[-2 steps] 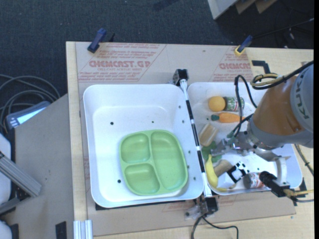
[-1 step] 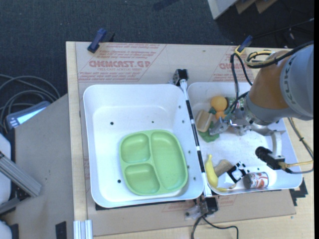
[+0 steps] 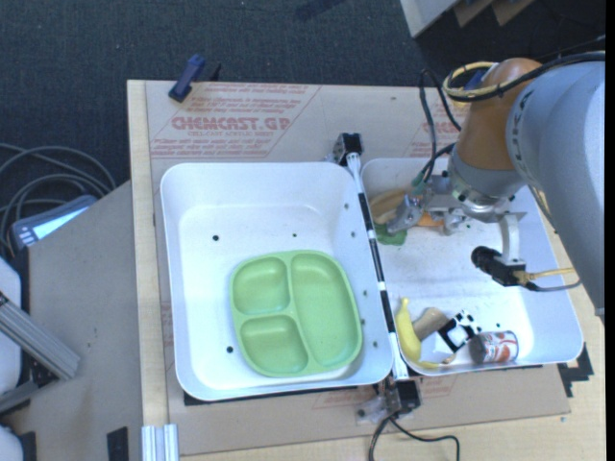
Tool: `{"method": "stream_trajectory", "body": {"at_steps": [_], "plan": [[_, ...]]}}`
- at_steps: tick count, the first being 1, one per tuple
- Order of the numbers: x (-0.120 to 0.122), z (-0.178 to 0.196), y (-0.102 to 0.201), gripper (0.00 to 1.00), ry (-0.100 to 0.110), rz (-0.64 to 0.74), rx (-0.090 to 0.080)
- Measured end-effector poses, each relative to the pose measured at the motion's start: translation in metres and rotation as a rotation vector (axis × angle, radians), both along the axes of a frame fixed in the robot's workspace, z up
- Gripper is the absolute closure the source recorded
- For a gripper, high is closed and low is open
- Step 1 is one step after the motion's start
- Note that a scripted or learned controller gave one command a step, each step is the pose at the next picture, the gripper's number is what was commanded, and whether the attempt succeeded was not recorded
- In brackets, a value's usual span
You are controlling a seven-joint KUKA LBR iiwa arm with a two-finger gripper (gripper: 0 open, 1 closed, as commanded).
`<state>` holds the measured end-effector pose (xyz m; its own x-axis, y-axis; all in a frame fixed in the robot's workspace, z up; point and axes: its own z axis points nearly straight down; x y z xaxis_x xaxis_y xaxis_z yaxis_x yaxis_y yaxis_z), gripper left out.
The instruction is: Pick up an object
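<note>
End effector lowered into far-left corner of right bin, beside divider between bins; finger spacing cannot be told. Orange object and green object directly at the tip, contact unclear. Yellow banana at near-left part of right bin, beside divider. Black-and-white item and small can just right of banana. Green divided tray inside left bin.

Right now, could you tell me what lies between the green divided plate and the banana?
In the camera view, the adjoining bin walls run between the green divided plate and the banana.
</note>
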<state>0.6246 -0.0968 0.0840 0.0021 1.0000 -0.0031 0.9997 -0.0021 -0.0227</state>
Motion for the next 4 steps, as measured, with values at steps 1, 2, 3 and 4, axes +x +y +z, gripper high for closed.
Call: {"method": "stream_trajectory", "body": {"at_steps": [1, 2, 3, 4], "plan": [[0.035, -0.002, -0.001, 0.00, 0.014, -0.007, 0.008], [0.035, 0.008, -0.001, 1.00, 0.014, -0.006, 0.007], [-0.043, 0.053, -0.025, 1.00, -0.022, 0.001, 0.003], [-0.043, 0.052, -0.025, 0.00, -0.022, 0.002, 0.004]]}}
